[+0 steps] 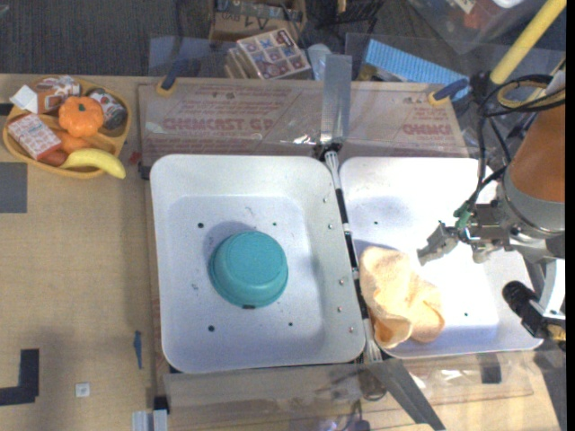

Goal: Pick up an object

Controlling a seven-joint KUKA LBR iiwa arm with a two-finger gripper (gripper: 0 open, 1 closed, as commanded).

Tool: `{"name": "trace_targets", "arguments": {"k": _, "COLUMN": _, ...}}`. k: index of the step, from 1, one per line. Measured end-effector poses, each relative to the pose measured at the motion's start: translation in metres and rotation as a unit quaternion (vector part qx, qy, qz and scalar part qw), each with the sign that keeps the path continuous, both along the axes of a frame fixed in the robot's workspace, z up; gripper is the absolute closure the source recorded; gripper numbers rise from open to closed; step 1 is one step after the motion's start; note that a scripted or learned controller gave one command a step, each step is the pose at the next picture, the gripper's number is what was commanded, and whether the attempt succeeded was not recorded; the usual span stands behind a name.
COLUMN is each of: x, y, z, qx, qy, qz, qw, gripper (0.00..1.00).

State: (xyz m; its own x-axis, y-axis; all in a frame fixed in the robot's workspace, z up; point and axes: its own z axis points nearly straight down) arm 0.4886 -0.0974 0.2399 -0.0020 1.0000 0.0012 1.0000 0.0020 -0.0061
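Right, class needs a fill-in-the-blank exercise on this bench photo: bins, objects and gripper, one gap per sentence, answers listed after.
1. The teal bowl sits upside down in the ____ bin.
2. The yellow cloth lies in the right bin's near-____ corner.
3. The gripper hangs over the ____ bin, just above the cloth.
4. The tray beyond the bins holds a yellow ____.

Missing words: left; left; right; banana

The arm is cut off by the right picture edge just beyond the right bin. Its gripper, above that bin, is blurred; the fingers cannot be made out. The labels on the small packets in the yellow bowl, far left of that bin, are too small to read.
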Motion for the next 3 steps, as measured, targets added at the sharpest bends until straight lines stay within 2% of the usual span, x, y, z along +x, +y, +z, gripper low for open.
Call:
{"name": "trace_targets", "arguments": {"k": 1, "x": 0.002, "y": -0.016, "z": -0.08, "qx": -0.0003, "qy": -0.001, "qz": -0.016, "qw": 0.9999, "gripper": 0.0}}
{"name": "trace_targets", "arguments": {"k": 2, "x": -0.008, "y": 0.02, "z": -0.059, "qx": -0.0007, "qy": -0.001, "qz": -0.027, "qw": 0.9996, "gripper": 0.0}}
{"name": "trace_targets", "arguments": {"k": 3, "x": -0.008, "y": 0.017, "z": 0.01, "qx": -0.0019, "qy": -0.001, "qz": -0.123, "qw": 0.9925, "gripper": 0.0}}
